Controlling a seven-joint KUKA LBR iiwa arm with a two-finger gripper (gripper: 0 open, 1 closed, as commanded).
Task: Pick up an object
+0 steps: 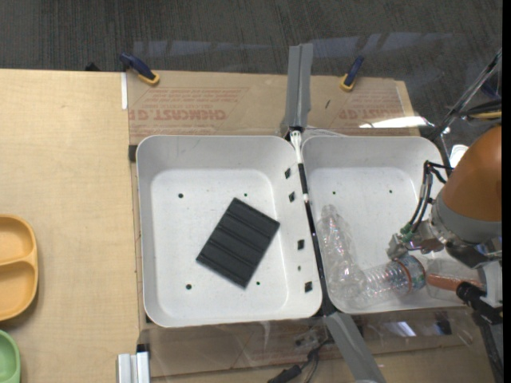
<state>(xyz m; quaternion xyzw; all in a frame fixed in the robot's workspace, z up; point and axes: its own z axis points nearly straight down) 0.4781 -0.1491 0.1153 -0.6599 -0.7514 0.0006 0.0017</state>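
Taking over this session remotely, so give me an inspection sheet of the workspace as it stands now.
Surface: wooden bench bearing left bin and right bin, side by side, on cardboard.
Job's things: black ribbed slab lying flat in left bin; two clear plastic bottles lying in right bin.
Clutter: orange divided tray and green dish at bench's left edge.
Grippers: gripper low over right bin beside the bottles; jaws' state unclear.
Cables: dark cables along the wrist.
Surroundings: two clamps on the cardboard; grey carpet behind.
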